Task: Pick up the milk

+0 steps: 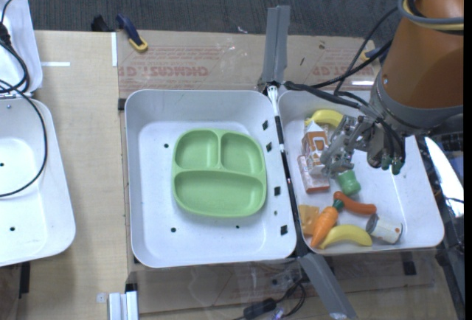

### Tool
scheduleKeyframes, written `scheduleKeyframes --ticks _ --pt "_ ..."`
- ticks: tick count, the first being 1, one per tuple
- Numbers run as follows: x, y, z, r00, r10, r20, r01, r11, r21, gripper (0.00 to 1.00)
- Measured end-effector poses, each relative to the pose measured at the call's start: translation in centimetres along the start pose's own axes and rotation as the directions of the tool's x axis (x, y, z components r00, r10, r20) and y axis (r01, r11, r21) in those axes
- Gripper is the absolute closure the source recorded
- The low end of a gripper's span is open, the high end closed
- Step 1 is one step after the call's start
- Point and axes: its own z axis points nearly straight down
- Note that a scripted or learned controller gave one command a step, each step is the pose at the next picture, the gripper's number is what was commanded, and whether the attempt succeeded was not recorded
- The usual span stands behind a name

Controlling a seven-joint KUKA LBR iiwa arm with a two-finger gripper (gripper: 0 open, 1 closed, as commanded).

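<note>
I see the gripper (338, 155) low over the milk (315, 156) in the right bin (420, 226); jaws' state I cannot tell. Cardboard (192, 60) covers the tabletop.

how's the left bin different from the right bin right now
The left bin holds a single thing, a green divided plate, lying flat at its middle; the right bin holds a jumble of small items: a milk carton, bananas, a carrot and others. The tool hangs over the right bin by the milk carton, while nothing hangs over the left bin. Both are shallow, white and set side by side.
</note>
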Motion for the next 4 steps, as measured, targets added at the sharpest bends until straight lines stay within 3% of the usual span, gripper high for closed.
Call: scheduleKeyframes --ticks 2,3,4 --pt "1.4 7.8 2.5 0.982 -0.189 0.001 0.189 0.982 -0.001 1.0" --pt "1.4 4.8 2.1 0.964 -0.266 0.002 0.266 0.964 0.0 1.0" --pt "2.3 7.3 2.9 0.902 -0.431 0.0 0.431 0.902 -0.001 1.0"
